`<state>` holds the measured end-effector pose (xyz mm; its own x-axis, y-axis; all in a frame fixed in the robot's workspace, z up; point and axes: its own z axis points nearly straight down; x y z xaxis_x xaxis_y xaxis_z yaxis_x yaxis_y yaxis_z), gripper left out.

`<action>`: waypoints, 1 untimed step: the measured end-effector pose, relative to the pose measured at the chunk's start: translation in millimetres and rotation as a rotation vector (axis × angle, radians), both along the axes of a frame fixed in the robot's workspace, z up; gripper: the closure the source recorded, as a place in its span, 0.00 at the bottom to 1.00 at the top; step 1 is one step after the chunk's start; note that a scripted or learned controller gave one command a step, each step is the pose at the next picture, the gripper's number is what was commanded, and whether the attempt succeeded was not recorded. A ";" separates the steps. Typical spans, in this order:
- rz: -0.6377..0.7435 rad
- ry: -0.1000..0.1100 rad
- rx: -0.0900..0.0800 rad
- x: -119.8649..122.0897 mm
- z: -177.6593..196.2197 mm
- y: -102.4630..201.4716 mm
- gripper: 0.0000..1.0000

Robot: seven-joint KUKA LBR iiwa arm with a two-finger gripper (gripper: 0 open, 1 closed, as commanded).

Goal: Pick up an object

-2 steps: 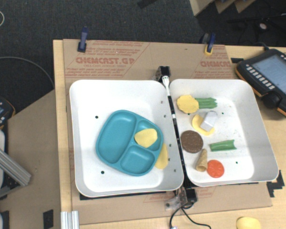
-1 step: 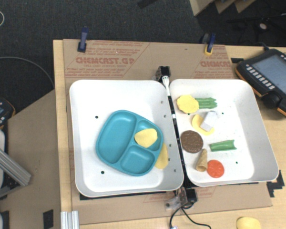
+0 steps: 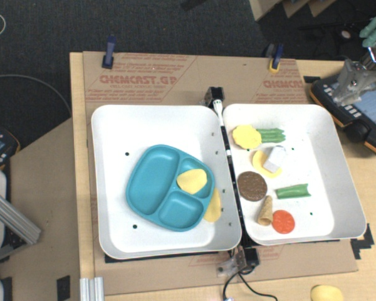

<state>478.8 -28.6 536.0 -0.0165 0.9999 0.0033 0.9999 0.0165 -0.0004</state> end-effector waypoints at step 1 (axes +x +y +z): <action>0.002 0.006 -0.001 -1.1 -42.9 172.8 1.00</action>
